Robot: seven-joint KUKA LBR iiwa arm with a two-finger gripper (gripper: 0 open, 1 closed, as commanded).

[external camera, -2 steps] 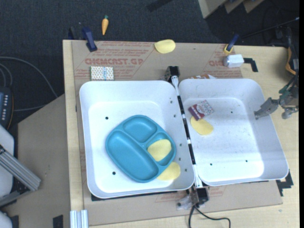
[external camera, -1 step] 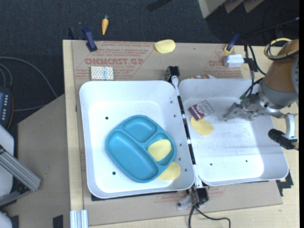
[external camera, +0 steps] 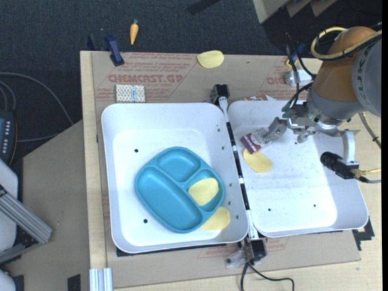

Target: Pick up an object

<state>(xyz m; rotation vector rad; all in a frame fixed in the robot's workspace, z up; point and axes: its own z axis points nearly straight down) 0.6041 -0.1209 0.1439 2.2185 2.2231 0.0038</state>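
My gripper point(external camera: 267, 133) hangs low over the upper left part of the right bin point(external camera: 315, 214), at the end of the grey arm with the orange band point(external camera: 339, 59). Its tip lies right beside a small dark red and white object point(external camera: 250, 142); I cannot tell whether they touch. A flat yellow piece point(external camera: 258, 162) rests on the bin floor just below that object. In the left bin point(external camera: 121, 132) a blue divided plate point(external camera: 163, 190) carries a yellow piece point(external camera: 204, 190). Another yellow piece point(external camera: 216, 219) lies by the plate's lower right edge.
A black clamp point(external camera: 220, 93) sits at the top of the seam between the bins. On the bench behind lie a yellow item point(external camera: 210, 59), a small patterned packet point(external camera: 130, 93) and a blue clip point(external camera: 113, 49). A black part with cables point(external camera: 337, 164) hangs off the arm over the right bin.
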